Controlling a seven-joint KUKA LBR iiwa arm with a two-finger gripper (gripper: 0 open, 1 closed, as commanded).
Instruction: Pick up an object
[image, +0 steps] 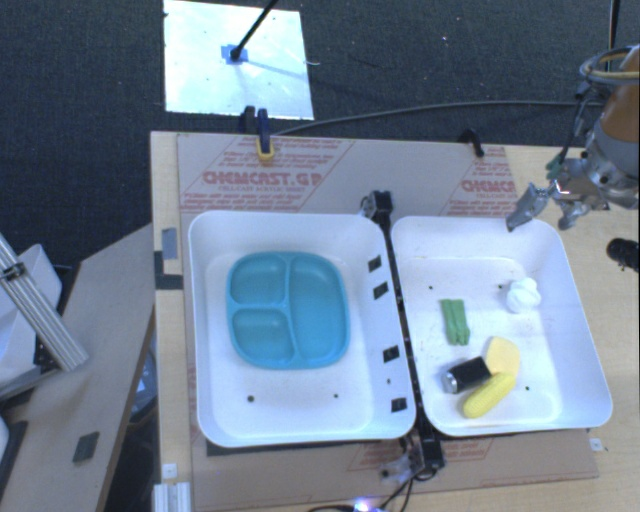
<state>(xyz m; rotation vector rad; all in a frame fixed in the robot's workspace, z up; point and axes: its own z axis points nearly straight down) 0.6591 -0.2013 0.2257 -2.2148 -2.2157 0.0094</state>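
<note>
Objects for picking lie in your right bin (560, 262), all in its near half: a green block (456, 321) toward the middle, a white lump (522, 294) toward the right wall, and a black can (467, 374) touching a yellow banana (488, 396) and a yellow round piece (503, 354) near the front rim. Your claw (551, 205) hangs above the bin's far right corner, fingers spread, nothing between them. The far half of that bin's floor lies bare. The left bin (210, 250) holds a blue divided plate (289, 309) with free floor around it.
</note>
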